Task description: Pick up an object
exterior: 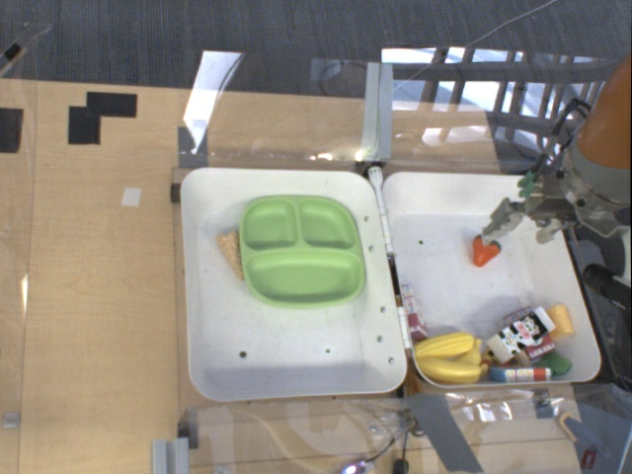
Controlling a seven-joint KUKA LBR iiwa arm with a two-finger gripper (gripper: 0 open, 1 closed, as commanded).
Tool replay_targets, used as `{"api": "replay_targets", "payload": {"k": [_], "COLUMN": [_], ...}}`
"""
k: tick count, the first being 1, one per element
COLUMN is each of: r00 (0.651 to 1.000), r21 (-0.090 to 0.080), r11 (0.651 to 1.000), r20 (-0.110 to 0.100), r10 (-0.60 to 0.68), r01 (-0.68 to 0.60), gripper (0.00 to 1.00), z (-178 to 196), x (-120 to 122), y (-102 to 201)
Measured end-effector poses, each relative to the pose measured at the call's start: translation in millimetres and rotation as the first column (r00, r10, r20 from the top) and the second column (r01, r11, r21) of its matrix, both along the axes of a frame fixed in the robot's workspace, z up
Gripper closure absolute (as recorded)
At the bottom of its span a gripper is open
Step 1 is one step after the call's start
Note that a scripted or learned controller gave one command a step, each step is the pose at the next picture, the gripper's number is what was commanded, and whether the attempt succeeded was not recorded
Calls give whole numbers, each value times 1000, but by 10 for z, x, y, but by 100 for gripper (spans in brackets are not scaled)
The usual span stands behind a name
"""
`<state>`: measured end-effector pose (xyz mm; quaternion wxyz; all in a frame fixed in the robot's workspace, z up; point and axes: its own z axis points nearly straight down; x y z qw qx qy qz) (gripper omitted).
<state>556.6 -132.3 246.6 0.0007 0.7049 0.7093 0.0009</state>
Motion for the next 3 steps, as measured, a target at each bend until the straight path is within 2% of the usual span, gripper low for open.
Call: {"api": "replay_targets", "payload": {"k": [1,2,3], "r00": [996,990,990], "r21": [-1,-2,-2], "r11": [996,990,990], "r20": [0,4,8], "r10": [87,141,142], "r01": [-87,-141,-142], "gripper": [0,0,100], "z": [-712,-1499,-1399], "x": [176,477,498], "y": [-555,-713,-705]}}
